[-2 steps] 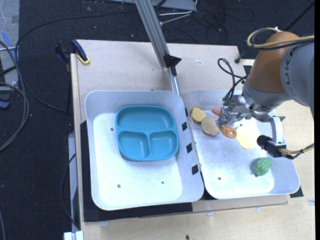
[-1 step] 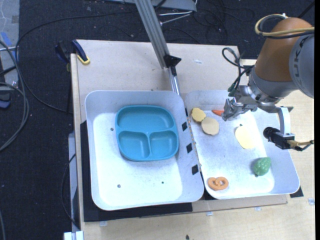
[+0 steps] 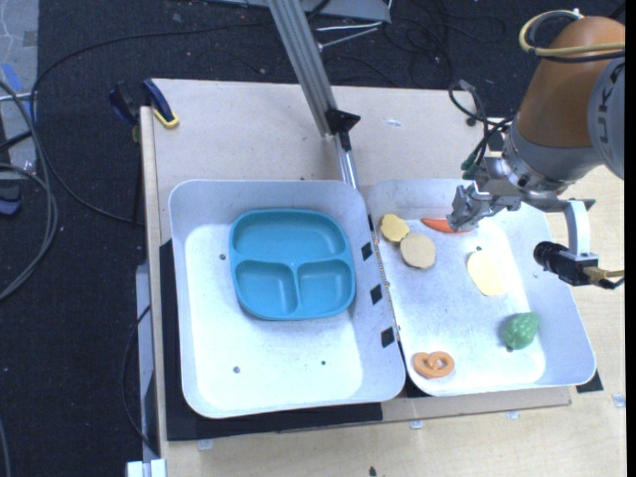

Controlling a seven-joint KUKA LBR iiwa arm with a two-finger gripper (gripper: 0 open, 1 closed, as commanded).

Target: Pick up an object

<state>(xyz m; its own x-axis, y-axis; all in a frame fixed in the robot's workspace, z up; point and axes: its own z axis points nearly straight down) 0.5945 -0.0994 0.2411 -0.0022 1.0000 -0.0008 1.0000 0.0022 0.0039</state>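
Note:
In the right bin point(image 3: 556, 366) lie several toy foods. A small orange-red piece point(image 3: 437, 225) rests near the bin's far edge. My gripper point(image 3: 465, 214) hangs right over that piece's right end, at or just above the bin floor. Left of it lie a yellow lump point(image 3: 395, 229) and a tan round piece point(image 3: 418, 252). A pale yellow piece point(image 3: 488, 273) lies below the gripper. Toward the front are a green broccoli-like piece point(image 3: 520, 330) and an orange ring-shaped piece point(image 3: 433, 365).
The left bin point(image 3: 199, 366) holds a blue divided plate point(image 3: 293, 264). A slanted metal pole point(image 3: 303, 48) comes down to the bins' shared far corner. The arm's orange band point(image 3: 571, 68) and wrist stand above the right bin's far right side.

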